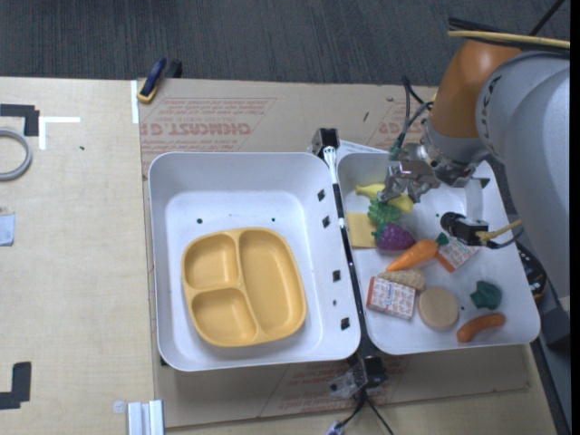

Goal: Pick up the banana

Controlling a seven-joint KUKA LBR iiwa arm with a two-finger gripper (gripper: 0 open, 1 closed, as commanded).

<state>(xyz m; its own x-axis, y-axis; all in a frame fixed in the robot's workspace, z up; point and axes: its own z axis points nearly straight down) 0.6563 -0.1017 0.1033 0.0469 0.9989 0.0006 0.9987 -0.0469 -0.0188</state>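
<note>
Yellow banana [370, 190] lies under my end effector [399, 188] (grip state unclear); crowding grapes [394, 236] could get snagged instead.

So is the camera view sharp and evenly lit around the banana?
Camera view: light is even, no hard glare on the white bin. The banana shows sharp at its left end, with the gripper covering the rest. The arm's near bulk at right is soft and blurred.

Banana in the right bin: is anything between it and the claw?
Nothing visible. The claw sits right over the banana, hiding part of it. A green leafy toy lies just in front, touching it.
</note>
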